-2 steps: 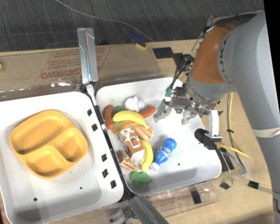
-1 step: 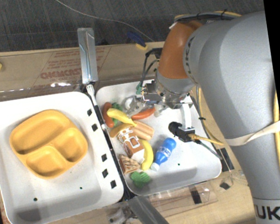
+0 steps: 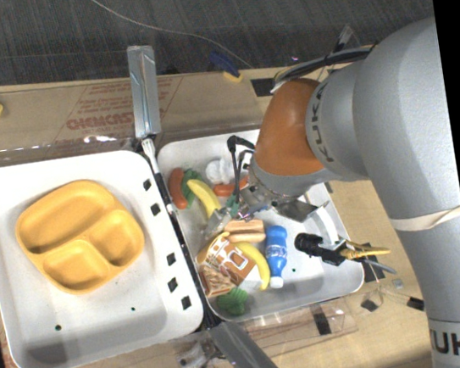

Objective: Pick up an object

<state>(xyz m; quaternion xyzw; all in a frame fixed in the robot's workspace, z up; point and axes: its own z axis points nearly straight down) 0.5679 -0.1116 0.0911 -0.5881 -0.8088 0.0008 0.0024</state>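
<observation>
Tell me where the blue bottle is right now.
In the camera view the blue bottle lies in the right-hand bin, near its front edge, just right of a banana and a brown snack bag.

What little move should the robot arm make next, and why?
Probably lower a little, straight down. The gripper hangs over the crowded right bin, close above the bun-like toy beside the blue bottle, and I can't see it holding anything, so it likely must reach down first.
</observation>
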